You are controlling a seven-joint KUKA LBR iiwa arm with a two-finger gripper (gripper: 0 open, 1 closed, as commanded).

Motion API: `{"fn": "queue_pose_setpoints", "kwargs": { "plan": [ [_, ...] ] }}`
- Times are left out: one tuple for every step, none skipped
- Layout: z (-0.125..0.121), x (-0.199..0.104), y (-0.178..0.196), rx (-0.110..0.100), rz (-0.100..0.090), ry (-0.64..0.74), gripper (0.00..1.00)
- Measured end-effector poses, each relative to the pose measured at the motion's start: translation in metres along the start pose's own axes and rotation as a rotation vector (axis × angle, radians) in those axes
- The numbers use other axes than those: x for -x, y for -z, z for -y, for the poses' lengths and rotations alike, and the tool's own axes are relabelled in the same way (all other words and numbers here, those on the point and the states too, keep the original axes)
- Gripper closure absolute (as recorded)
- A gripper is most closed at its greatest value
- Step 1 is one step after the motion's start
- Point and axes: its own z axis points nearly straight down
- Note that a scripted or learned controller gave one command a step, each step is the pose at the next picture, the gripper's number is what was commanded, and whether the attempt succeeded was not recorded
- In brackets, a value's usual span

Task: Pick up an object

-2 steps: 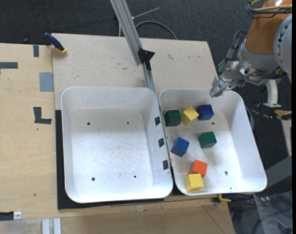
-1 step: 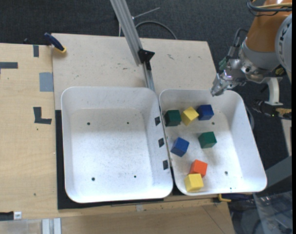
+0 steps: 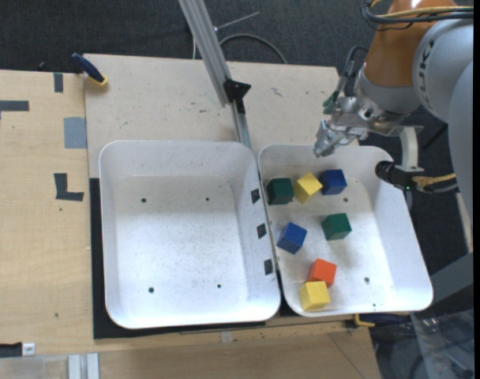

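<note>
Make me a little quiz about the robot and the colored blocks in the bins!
1. True or false: all the blocks lie in the right bin.
2. How many yellow blocks are there? A) one B) two C) three
3. Fill in: the orange block sits right beside a ______ block.

Key:
1. True. The blocks are all in the right bin, beside the left bin.
2. B: one yellow block sits between the dark green block and a blue block; the other yellow block lies near the front.
3. Yellow.

The gripper hovers over the bin's far edge.
</note>
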Motion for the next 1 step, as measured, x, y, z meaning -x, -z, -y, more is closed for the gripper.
{"fn": "queue_pose_setpoints", "kwargs": {
  "plan": [
    [0.0007, -0.0496, -0.0101, -0.001, 0.0, 0.0, 1.0]
  ]
}}
